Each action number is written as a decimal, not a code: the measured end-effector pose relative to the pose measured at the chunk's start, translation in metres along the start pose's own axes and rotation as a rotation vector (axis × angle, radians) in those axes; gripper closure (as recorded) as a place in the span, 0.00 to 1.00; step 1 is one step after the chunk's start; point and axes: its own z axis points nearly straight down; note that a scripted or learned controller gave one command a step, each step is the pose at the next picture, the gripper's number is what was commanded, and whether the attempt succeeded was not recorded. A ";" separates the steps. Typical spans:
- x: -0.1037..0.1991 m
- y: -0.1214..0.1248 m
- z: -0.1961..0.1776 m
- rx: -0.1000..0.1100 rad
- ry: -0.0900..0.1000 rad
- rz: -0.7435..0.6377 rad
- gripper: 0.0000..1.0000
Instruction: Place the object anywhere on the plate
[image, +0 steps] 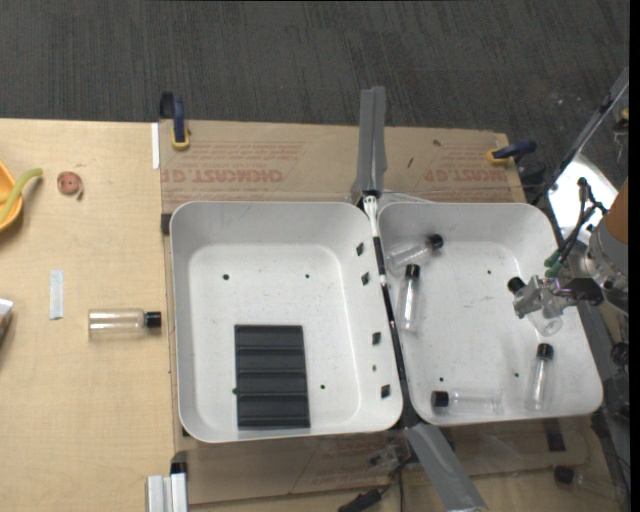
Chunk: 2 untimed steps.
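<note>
The plate (270, 377) is a black ribbed slab lying flat in the front part of the left bin (200, 250). Several clear vials with black caps lie in the right bin (480, 225): two near its left wall (414, 252) (409, 298), one along the front wall (468, 402) and one at the front right (540, 376). My gripper (545, 300) hangs over the right side of the right bin, above the front-right vial. A pale clear shape (549, 323) shows just under it; I cannot tell whether it is held.
A metal divider (372, 150) runs between the bins. On the wooden bench to the left lie another vial (122, 321), a small white strip (56, 295), a pink disc (68, 183) and an orange-yellow object (10, 197). Clamps (176, 118) (510, 152) hold the cardboard.
</note>
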 end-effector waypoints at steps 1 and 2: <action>0.000 0.000 0.000 0.000 0.000 0.000 0.00; -0.022 0.114 -0.031 0.001 -0.002 -0.057 0.00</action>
